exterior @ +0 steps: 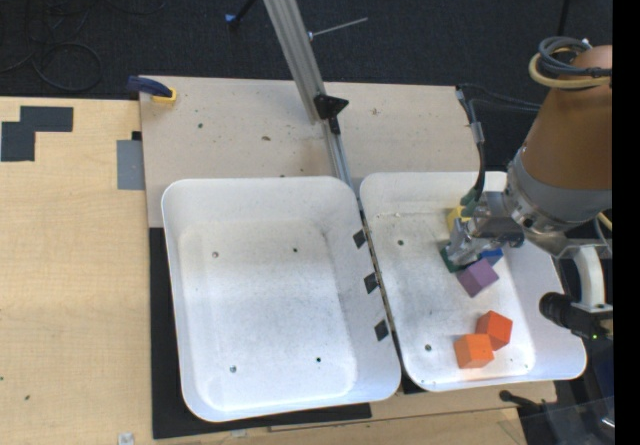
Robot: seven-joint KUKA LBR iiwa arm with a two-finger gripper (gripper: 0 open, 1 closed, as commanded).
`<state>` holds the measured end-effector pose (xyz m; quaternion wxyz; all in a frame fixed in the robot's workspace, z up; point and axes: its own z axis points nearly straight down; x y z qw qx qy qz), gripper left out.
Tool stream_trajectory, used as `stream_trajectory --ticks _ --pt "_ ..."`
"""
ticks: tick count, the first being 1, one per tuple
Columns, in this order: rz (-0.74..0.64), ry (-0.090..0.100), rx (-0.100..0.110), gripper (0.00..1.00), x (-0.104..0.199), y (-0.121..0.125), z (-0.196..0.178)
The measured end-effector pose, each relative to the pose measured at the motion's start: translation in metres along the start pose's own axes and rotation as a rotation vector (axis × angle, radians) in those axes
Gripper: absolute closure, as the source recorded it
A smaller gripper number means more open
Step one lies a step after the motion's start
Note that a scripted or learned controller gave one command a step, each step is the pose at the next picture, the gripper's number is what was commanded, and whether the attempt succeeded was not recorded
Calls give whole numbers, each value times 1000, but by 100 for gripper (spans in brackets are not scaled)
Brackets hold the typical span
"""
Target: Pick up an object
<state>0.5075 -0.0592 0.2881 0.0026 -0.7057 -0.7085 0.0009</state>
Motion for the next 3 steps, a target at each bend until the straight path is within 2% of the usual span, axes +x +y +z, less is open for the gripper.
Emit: stream_trajectory --ticks 2,3 --pt "1 -2 -2 100 90 41 10" --pt "1 -2 -3 100 134 69 20"
